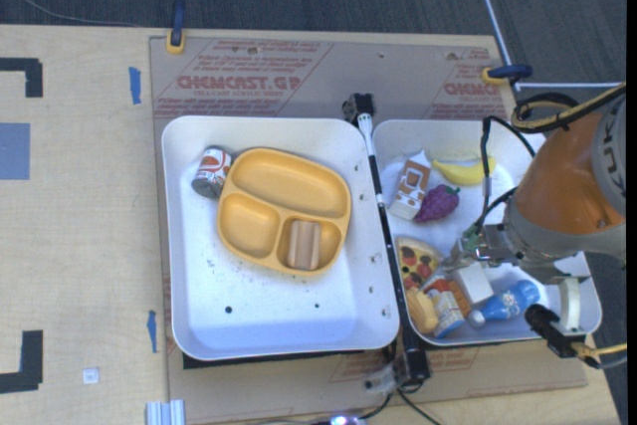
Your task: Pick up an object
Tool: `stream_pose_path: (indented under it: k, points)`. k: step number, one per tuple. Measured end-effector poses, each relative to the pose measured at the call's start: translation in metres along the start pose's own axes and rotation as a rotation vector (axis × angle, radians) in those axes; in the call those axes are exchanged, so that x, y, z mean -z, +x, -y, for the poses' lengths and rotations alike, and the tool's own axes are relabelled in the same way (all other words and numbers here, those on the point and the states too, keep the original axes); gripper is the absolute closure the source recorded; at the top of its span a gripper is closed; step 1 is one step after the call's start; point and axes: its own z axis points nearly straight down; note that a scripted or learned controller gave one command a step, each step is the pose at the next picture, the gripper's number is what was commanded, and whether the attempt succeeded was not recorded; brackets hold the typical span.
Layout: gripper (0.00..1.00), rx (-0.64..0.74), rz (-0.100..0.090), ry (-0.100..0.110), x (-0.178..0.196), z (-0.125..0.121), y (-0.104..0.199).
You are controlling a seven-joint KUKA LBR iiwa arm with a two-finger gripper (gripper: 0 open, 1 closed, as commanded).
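- Near edge of the right bin [587, 325]: a blue bottle [510, 302] lying on its side, an orange-labelled packet [448, 304] just beside it, a bread-like piece [421, 311] at the near left corner.
- Just beyond these: a pizza slice toy [418, 264] against the bin's left wall, touching or nearly touching the packet.
- Gripper [476, 249] low over the middle of the right bin, between the pizza slice and the bottle (wrist and orange band covering much of the bin's right side).
- Cannot tell how the gripper is set; too blurred and too small. Nothing seen clamped in it.
- Judged: picking not yet done; arm lowered among the near items, grasp and lift left to do. Target likely a pale block [476, 284] right beneath the gripper, or the bottle; cannot say which.
- Farther in the same bin: purple grapes [438, 203], a small carton [410, 189] touching them, a banana [461, 171] by the far edge.
- Left bin [259, 333]: a yellow divided tray [282, 210] with a tan block [304, 244] in its near right compartment, a can [211, 171] on its side at the far left corner, touching the tray.
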Motion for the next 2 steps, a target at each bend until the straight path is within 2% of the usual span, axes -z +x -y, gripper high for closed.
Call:
stream_pose_path:
  k: [1, 2]
  points:
    - [1.0, 0.007, -0.018, 0.027, 0.083, -0.045, 0.05]
    - [1.0, 0.007, -0.017, 0.027, 0.087, -0.07, 0.058]
